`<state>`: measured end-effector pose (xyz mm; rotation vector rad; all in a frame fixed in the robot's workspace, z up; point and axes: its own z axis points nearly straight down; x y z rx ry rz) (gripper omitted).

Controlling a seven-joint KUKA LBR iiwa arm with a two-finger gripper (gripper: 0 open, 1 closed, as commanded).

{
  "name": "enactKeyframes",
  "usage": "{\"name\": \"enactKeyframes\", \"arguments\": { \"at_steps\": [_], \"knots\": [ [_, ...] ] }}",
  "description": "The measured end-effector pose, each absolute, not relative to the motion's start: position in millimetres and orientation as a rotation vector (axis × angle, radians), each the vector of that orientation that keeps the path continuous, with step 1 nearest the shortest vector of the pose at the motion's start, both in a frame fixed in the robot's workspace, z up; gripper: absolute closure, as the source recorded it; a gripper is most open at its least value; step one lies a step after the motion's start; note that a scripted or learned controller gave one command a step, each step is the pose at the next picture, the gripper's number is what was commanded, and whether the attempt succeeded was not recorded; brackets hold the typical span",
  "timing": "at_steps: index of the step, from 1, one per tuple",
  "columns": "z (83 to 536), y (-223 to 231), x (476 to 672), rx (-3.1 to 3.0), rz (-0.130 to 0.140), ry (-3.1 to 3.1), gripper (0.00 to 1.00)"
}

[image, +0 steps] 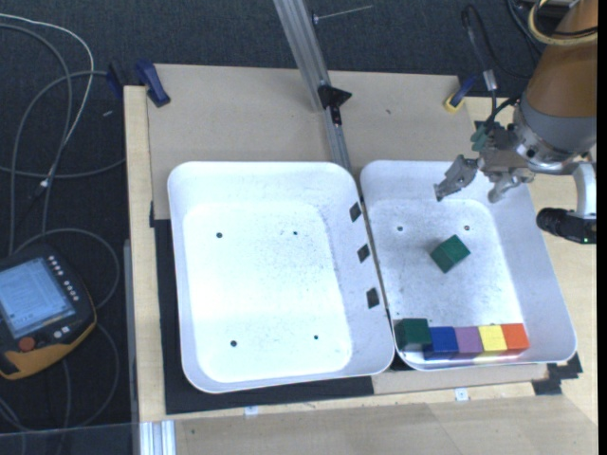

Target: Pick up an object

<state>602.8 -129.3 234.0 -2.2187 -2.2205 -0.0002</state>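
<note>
- The arm [561, 74] is running off past the right bin [531, 254], its upper part cut off.
- The gripper [471, 186] is hanging spread open and empty, above the green cube [450, 253].

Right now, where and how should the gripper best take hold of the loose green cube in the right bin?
Probably from straight above: the green cube lies alone, turned diagonal to the right bin walls. Rotate the gripper to close on two opposite flat sides.

Bench [237, 121]: pale wood, blue clamps at its far corners.
On it: two white bins, left bin [190, 197], right bin [541, 282], touching.
</note>
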Motion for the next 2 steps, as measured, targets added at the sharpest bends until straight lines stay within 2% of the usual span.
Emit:
{"name": "enactKeyframes", "arguments": {
  "at_steps": [1, 2],
  "knots": [
    [118.2, -145.1, 571.0, -2.217, 0.009, -2.213, 0.0],
    [134.1, -144.0, 574.8, -2.22, -0.003, -2.223, 1.0]
  ]
}}
